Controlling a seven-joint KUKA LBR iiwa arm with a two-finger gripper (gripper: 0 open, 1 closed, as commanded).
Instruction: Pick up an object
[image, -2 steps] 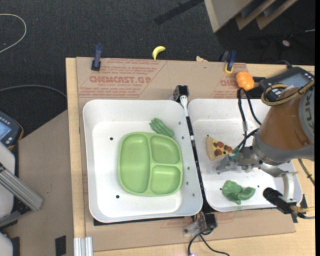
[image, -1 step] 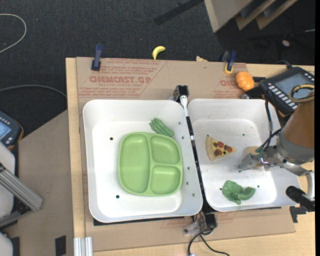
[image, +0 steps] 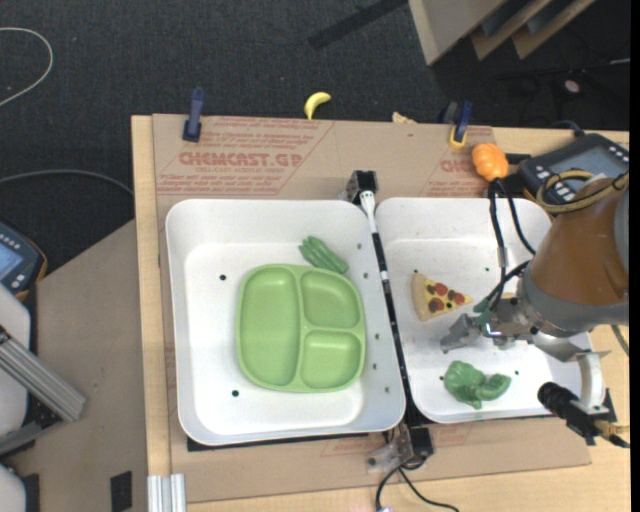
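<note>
- The grey arm with its orange band (image: 585, 260) reaches in from the right over the right-hand shallow white bin (image: 420, 400), its two-finger gripper (image: 462, 335) low in the middle of that bin.
- The metal fingers (image: 455, 340) point left and stand slightly apart with nothing between them; the pincer has hold of nothing.
- Two candidates lie close by: a toy pizza slice, tan with red dots (image: 436, 296), rests just above and left of the fingertips, and a crumpled dark green leafy toy (image: 474, 384) lies just below them, nearer the front wall of the bin.
- The pizza slice looks rigid, light and flat (likely moulded plastic), so it probably sits low on the bin floor; I would judge a pinch across its narrow width, near the crust end, as the surest hold, since the smooth faces may slip.
- The green leafy toy looks soft or at least lumpy, light, and taller than the slice; closing on its bulkier left lump should give the fingers something to bite.
- In the left-hand white bin (image: 190, 300) sit a pale green divided plastic tray (image: 300, 328) and a small dark green ridged toy vegetable (image: 324, 255) just beyond the tray's far edge, both well apart from the gripper.
</note>
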